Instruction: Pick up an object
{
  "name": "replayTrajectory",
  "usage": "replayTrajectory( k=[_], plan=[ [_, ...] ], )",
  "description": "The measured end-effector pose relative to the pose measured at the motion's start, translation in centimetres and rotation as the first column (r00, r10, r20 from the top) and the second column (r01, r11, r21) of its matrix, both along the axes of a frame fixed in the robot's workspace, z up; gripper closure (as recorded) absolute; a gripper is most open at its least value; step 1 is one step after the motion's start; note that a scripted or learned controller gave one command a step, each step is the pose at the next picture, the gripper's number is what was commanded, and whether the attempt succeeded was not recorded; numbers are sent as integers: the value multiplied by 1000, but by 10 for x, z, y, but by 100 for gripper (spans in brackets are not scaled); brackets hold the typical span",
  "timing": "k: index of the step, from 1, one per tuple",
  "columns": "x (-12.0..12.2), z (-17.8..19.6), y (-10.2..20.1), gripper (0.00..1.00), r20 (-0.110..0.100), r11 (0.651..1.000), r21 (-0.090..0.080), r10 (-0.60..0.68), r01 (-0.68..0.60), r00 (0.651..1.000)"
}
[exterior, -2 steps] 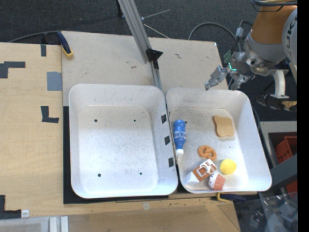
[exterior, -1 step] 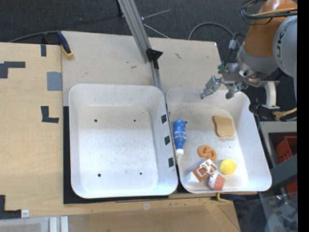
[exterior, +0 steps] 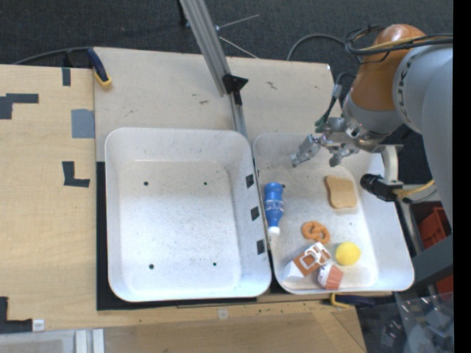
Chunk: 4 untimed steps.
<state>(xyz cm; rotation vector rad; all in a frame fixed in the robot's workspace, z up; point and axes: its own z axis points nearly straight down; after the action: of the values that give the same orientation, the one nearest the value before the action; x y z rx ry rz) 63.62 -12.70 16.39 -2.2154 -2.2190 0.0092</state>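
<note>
My gripper [exterior: 319, 157] hovers over the back of the right bin [exterior: 394, 234], open, with nothing between its fingers. A tan slice of bread [exterior: 341, 192] lies just in front of it to the right. A blue bottle with a white cap [exterior: 274, 204] lies along the bin's left wall. Nearer the front are an orange pretzel [exterior: 316, 232], a yellow ball [exterior: 348, 254], an orange-and-white carton [exterior: 312, 259] and a small red-and-white cup [exterior: 330, 276].
The left bin [exterior: 118, 197] sits beside the right one, sharing a raised divider with black clips [exterior: 254, 212]. A slanted metal rail [exterior: 213, 50] crosses the bench behind the bins. The grey arm [exterior: 419, 87] fills the upper right.
</note>
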Motion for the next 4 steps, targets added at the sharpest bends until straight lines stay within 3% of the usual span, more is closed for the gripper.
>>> replayTrajectory(
  k=[1, 2, 4],
  plan=[
    [0, -44, 3, 0, 2, 1000, -1, 0, 0, 1000],
    [1, -31, 4, 100, 6, 1000, 0, 2, -2, 1000],
    [1, 73, 10, 100, 12, 1000, 0, 0, 0, 1000]
  ],
)
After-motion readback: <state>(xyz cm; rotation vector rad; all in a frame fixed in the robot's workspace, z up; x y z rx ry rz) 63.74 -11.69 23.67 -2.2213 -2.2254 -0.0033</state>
